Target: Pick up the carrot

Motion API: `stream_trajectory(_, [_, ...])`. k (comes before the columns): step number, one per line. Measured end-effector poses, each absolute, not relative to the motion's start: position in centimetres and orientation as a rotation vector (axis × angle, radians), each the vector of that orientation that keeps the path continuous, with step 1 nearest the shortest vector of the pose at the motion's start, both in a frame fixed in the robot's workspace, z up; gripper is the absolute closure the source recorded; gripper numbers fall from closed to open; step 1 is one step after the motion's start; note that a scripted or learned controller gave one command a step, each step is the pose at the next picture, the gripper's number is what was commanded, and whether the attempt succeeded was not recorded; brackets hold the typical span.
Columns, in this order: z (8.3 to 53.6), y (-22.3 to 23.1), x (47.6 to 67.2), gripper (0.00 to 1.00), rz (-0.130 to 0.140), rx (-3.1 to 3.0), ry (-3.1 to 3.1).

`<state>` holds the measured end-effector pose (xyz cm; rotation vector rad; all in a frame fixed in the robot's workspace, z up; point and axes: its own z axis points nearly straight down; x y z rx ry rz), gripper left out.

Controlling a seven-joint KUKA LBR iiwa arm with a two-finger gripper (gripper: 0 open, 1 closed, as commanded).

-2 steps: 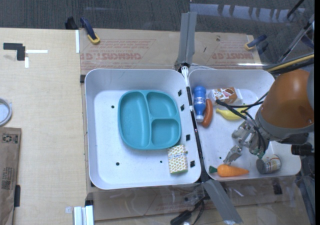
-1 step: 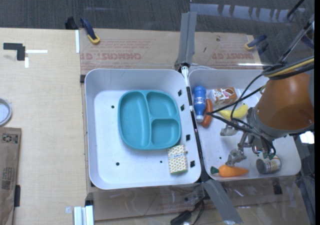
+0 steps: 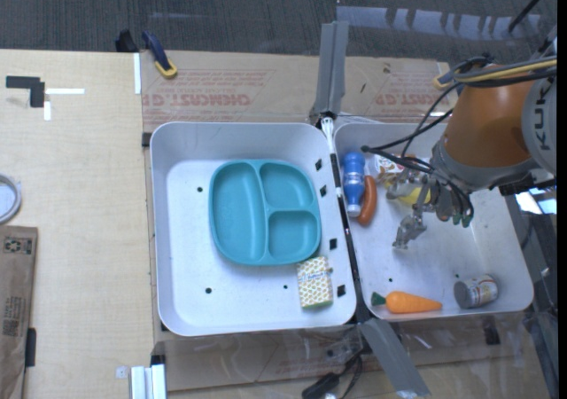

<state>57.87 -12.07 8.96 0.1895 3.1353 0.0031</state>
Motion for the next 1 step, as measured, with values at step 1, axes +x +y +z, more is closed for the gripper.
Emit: stream_trajectory(1, [8.92,-13.4,53.11,0.0,0.005,-0.6,3.085])
